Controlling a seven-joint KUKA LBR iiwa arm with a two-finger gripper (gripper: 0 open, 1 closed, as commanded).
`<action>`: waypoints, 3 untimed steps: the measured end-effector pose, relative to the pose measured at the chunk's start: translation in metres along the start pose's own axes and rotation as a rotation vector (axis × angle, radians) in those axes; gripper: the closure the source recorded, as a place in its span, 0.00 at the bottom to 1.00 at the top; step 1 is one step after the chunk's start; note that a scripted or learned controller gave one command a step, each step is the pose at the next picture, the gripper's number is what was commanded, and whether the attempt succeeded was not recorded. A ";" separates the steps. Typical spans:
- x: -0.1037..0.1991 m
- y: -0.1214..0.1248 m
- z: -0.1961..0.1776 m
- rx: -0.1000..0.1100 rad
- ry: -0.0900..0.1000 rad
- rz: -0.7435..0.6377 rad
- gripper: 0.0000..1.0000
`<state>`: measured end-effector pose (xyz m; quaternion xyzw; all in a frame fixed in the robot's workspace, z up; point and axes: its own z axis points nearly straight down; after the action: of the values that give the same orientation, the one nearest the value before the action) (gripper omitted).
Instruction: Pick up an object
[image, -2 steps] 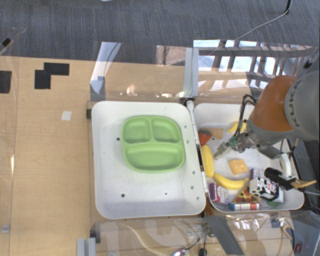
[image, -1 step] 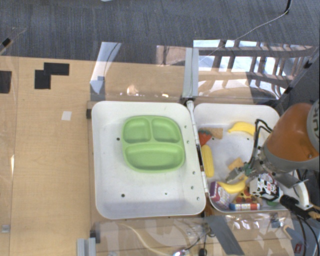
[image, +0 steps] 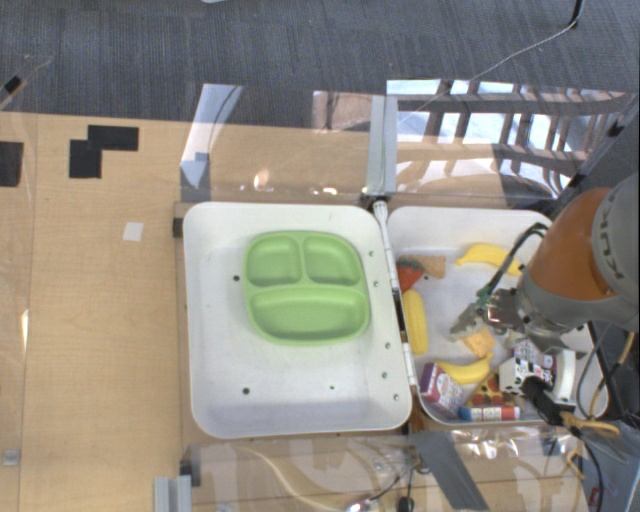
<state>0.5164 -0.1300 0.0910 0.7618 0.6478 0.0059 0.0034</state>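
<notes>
Small yellow-orange piece (image: 481, 343) in the right bin (image: 440, 225), just under the gripper (image: 476, 322); judged to be a plastic toy food item, so probably light, stiff and smooth, likely to slip if pinched on a rounded face. Best taken across its narrow sides, squarely, with the pads low on the body. Lies close among neighbours: a curved banana (image: 466, 371) touching or just beside it below, a yellow corn-like piece (image: 414, 321) near the bin's left wall, another banana (image: 487, 256) towards the far side, a red and brown item (image: 413, 270) near the far left corner, a purple packet (image: 441, 383) and a red-and-white tube (image: 490, 411) along the near edge. Little free room around the target, so a risk of catching the banana as well.

Reaches in from the right, grey body with the orange band (image: 570, 255) above the wrist, bent down over the middle of the right bin. Gripper low, pointing down and to the left, close above the small piece. Cannot tell how wide it stands, nor whether anything is in it.

Left bin (image: 210, 330) bears a green divided plate (image: 305, 287), well apart from the arm.
</notes>
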 end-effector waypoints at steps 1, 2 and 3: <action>-0.008 0.022 -0.023 0.010 -0.006 0.281 0.00; 0.042 0.082 0.003 -0.001 -0.003 0.259 0.00; 0.024 -0.028 -0.001 -0.006 -0.002 0.134 0.00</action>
<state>0.4925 -0.1021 0.0917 0.8034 0.5954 0.0072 0.0059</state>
